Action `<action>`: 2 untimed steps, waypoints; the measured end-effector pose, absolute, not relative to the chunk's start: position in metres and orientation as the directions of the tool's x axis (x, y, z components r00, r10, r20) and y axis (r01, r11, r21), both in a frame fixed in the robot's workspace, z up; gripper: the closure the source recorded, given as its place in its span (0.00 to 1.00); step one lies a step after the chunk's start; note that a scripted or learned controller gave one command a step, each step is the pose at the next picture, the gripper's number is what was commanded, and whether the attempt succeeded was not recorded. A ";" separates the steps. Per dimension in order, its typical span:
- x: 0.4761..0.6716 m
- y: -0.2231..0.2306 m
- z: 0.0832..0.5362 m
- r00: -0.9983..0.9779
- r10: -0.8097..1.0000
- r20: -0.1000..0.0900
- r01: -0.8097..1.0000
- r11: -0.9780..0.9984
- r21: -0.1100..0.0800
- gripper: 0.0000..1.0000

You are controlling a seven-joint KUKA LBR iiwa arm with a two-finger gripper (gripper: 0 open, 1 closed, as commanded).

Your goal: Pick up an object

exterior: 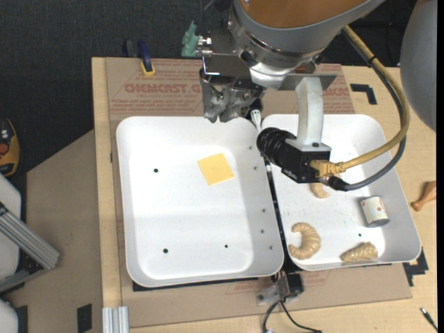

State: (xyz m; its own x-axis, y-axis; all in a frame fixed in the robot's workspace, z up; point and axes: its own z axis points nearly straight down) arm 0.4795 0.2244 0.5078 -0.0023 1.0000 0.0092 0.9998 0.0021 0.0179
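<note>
Nearest the camera, well below the end effector (pixel 229 109) and to its right: a curled croissant-shaped piece (pixel 305 240) and a paler crumbly piece (pixel 360 252) in the right bin (pixel 347 127). Farther up, a small grey cylinder (pixel 374 209). In the left bin (pixel 139 186), just below the end effector, a flat yellow square (pixel 216 168). Cannot tell end effector state. Best: centre over one piece, descend straight, avoid bin walls.
</note>
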 end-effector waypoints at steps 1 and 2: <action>0.478 0.224 0.365 0.002 1.000 -0.005 1.000 -0.002 -0.012 1.00; 0.478 0.224 0.293 0.001 1.000 -0.003 1.000 -0.001 -0.008 1.00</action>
State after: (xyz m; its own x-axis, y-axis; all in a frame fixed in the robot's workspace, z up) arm 0.4783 0.2244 0.2932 0.0010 1.0000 -0.0029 1.0000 -0.0011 -0.0077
